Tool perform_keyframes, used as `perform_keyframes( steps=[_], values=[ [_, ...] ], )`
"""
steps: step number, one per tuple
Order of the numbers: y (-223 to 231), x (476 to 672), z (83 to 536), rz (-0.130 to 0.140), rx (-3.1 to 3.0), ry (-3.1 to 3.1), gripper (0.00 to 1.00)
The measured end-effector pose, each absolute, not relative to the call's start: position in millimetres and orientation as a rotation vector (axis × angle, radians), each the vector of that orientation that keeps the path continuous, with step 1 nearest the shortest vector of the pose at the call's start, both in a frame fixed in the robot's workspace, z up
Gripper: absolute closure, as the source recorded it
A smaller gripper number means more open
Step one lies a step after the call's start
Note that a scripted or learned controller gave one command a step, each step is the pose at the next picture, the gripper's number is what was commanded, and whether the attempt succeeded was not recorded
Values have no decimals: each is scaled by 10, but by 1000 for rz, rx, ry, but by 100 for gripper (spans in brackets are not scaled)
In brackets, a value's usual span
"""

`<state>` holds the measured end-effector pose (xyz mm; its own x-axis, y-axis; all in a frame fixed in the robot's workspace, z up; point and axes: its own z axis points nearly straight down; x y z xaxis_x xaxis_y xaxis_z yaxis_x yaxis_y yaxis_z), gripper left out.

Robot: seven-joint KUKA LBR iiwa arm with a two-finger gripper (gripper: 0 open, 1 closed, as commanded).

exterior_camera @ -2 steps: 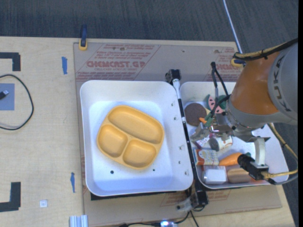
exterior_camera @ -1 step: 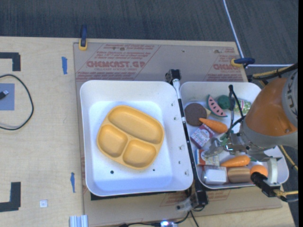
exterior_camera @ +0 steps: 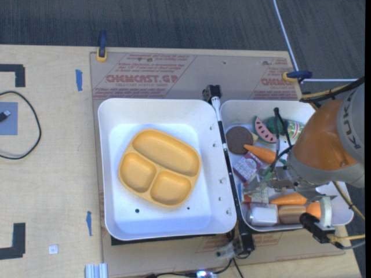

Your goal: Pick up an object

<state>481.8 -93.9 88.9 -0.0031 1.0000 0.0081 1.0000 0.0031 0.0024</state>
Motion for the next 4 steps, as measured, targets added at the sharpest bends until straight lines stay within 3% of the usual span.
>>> perform_keyframes(
  steps=[1, 2, 3, 4],
  values=[
    [-955, 4855, 1013, -20, -2228, -2232, 100],
    [-962, 4855, 1014, -19, -2229, -2231, 0],
    [-933, 4847, 899, -18, -2230, -2229, 0],
    [-923, 4867, 1012, -24, -2230, -2234, 100]
  ],
)
